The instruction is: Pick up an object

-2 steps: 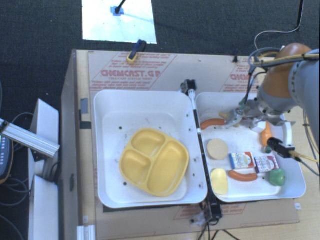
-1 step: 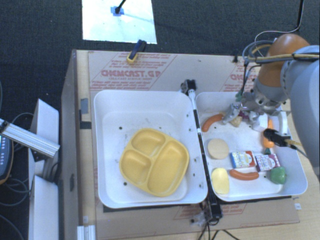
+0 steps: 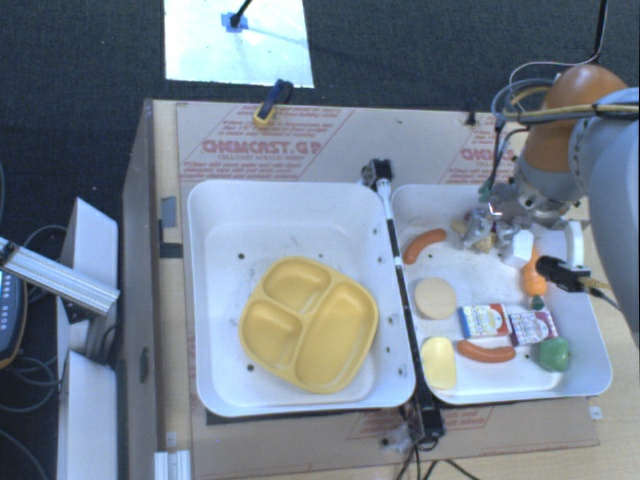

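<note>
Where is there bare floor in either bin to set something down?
Left bin: bare floor along the far wall and left side, around the yellow divided tray. Right bin: crowded; a small gap between the near sausage, the tan disc and the gripper.

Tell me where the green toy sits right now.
The green toy lies in the right bin, at its near right corner in the camera view, just right of the small pink-and-white box and past the sausage.
</note>
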Controlling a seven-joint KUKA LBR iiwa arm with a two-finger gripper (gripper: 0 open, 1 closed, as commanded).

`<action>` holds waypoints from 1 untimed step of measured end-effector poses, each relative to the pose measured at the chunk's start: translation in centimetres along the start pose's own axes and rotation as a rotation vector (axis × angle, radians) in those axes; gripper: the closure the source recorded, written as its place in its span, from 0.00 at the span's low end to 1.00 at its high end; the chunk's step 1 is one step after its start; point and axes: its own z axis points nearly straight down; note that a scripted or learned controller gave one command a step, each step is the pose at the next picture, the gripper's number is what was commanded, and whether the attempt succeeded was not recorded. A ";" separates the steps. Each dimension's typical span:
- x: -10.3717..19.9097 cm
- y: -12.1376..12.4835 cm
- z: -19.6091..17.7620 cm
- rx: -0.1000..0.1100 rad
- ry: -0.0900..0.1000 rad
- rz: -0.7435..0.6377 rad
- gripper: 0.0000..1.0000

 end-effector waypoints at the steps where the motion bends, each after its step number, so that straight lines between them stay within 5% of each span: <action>1: 6.1 -2.2 -8.1 -0.064 0.003 -0.014 1.00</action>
